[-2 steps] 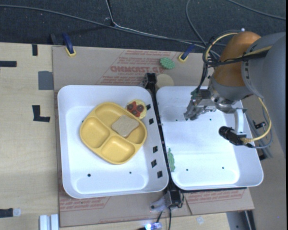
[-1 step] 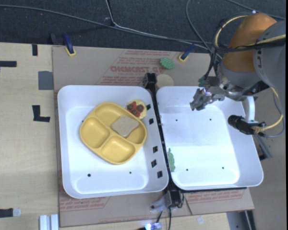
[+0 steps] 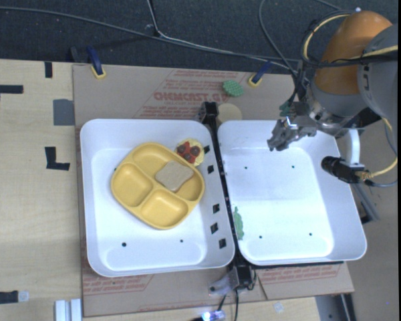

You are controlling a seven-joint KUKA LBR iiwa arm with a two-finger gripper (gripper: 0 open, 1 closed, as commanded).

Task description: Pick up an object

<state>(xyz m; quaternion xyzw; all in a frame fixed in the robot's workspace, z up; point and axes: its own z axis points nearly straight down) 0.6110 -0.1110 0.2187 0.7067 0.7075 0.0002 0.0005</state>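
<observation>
From where I stand, the end effector (image 3: 281, 139) hangs over the far edge of the right bin (image 3: 334, 243), and at this size I cannot tell its state; nothing shows in its grip. The things worth picking are all in the left bin (image 3: 97, 179), well apart from it. There a yellow divided tray (image 3: 137, 182) lies at a slant, and a slice of toast (image 3: 174, 176) rests flat in one of its compartments, touching the ridges. Just beyond the tray's far corner, against the bin wall, sits a small cluster of dark red pieces (image 3: 190, 152) on something yellow; I cannot say what they are.

A green object (image 3: 238, 223) lies right against the inner wall of the right bin, near the divider, which I judge an awkward spot for a grasp. Another green piece (image 3: 232, 87) rests on the brown board (image 3: 120, 89) behind the bins.

That board is clipped to the desk (image 3: 27, 199) by blue and yellow clamps (image 3: 95, 63), presumably so the bins stay put. Red lettering is printed on the board near the far edge, too faint and slanted to read.

My guess is the toast is the likeliest pick.
</observation>
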